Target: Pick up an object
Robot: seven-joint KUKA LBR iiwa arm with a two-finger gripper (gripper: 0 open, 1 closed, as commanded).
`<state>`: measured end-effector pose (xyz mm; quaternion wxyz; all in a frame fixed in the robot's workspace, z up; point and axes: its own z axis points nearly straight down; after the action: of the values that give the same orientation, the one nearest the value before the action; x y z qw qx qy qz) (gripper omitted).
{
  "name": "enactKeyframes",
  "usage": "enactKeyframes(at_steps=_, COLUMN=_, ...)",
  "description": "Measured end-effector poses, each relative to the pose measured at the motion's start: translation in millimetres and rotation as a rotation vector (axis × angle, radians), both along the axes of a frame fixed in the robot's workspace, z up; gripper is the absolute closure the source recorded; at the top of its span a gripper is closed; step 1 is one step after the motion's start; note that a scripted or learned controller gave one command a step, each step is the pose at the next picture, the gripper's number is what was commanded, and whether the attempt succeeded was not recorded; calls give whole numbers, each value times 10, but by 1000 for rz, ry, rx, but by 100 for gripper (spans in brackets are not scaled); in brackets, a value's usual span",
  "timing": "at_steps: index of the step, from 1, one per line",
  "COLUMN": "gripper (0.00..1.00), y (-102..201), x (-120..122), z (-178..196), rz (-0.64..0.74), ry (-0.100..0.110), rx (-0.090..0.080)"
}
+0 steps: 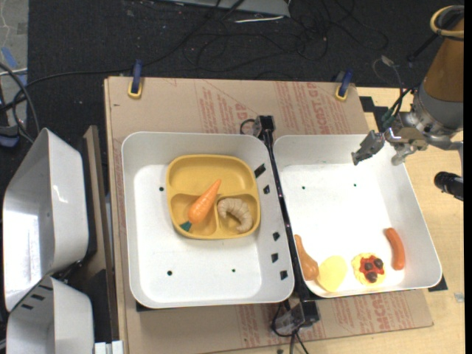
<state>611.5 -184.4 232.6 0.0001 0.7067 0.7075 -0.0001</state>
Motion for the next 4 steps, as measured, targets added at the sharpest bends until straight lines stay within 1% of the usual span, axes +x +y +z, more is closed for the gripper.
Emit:
enactKeyframes(at_steps=1, gripper=0, y=45, x=-92, z=-581, rz=-2, ry=5, rx=1)
enactKeyframes(at_steps=2, gripper=0, y=123, x=-91, z=-1039, rz=1, ry=3, rx=1)
enactKeyframes(at_steps=3, gripper=0, y=129, x=-93, z=-1421, rz=-2, ry=2, rx=0)
enactKeyframes(at_steps=4, gripper=100, y=128, x=-85, z=-1297, rz=-2, ry=-2, rx=-1)
